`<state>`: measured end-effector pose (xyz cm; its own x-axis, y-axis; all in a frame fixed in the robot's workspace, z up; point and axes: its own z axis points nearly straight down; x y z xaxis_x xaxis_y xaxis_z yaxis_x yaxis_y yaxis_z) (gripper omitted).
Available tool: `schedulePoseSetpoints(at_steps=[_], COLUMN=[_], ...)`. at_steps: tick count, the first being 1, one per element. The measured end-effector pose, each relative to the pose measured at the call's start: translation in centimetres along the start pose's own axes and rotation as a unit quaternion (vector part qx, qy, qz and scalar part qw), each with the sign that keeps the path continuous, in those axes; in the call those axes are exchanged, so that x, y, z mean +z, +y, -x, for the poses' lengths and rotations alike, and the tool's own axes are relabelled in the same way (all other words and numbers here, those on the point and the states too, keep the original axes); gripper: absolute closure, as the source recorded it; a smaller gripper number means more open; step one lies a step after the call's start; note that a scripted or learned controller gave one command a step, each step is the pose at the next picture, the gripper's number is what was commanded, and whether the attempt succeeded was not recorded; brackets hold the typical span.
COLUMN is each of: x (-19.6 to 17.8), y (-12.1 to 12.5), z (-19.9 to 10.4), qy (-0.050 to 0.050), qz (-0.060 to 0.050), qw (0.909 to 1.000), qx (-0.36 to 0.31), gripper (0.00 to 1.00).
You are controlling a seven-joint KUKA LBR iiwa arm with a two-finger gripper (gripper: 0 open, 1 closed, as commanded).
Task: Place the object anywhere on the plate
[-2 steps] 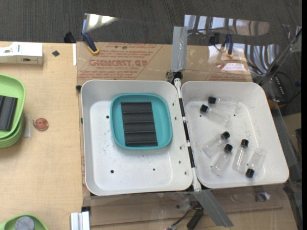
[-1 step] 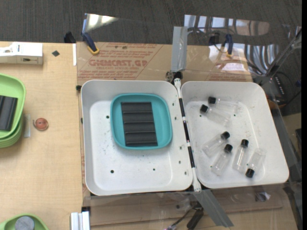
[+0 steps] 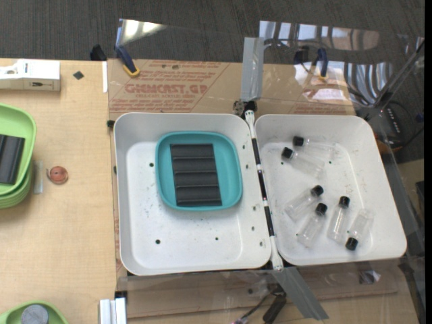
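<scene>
Vials (image 3: 317,204) wait loose in the right bin (image 3: 378,241); the picking step has not begun.
Teal plate (image 3: 233,174) sits in the left bin (image 3: 135,248), bearing a dark ridged insert (image 3: 196,174). Next: grasp one clear, black-capped vial, carry it across. Fingers' state: cannot tell.

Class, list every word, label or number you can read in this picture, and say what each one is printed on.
"CHEMCAST GP", or close to it, in red: on the brown protective paper of the sheet behind the bins; the letters are partly blurred.
Smaller red print on the same paper: too blurred to read.
Dark marks on the white box at upper left: too small to read.
</scene>
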<state>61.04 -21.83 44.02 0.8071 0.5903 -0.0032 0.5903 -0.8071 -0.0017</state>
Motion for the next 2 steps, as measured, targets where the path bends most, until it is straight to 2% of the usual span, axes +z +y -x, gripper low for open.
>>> schedulePoseSetpoints(at_steps=[1, 2], x=[0.09, 0.02], y=[0.93, 1.20], z=[-0.71, -0.97], qy=[0.000, 0.000], qz=[0.000, 0.000], qw=[0.9979, 0.9914], qx=[0.064, 0.131], gripper=[0.00, 0.00])
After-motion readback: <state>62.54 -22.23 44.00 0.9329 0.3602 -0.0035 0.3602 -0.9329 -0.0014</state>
